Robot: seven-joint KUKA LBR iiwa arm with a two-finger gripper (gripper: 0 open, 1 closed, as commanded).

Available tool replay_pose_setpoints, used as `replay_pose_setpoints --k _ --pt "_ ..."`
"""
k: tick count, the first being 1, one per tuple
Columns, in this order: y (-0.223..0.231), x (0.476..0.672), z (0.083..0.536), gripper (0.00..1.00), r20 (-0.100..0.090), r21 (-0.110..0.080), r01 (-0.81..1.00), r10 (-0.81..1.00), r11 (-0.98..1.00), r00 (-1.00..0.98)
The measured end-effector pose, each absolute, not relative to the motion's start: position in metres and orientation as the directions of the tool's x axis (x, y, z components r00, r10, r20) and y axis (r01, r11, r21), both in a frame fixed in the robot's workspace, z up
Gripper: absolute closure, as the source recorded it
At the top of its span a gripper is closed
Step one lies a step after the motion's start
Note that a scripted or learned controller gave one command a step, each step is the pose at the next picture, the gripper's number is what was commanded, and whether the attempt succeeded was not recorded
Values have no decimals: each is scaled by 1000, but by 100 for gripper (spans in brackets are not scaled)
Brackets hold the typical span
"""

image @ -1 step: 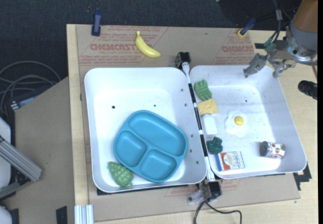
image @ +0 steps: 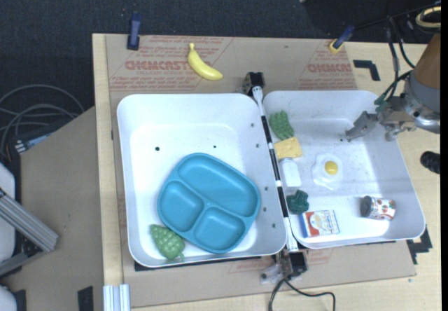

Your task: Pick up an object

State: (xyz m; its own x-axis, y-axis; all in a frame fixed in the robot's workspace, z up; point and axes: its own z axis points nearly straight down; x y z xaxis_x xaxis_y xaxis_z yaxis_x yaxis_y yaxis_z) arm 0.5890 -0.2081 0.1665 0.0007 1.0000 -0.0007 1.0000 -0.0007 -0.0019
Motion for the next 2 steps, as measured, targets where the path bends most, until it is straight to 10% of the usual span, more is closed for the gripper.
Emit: replay_pose_setpoints --k 2 --pt "-146 561 85 0 1 -3 1000 1000 0 0"
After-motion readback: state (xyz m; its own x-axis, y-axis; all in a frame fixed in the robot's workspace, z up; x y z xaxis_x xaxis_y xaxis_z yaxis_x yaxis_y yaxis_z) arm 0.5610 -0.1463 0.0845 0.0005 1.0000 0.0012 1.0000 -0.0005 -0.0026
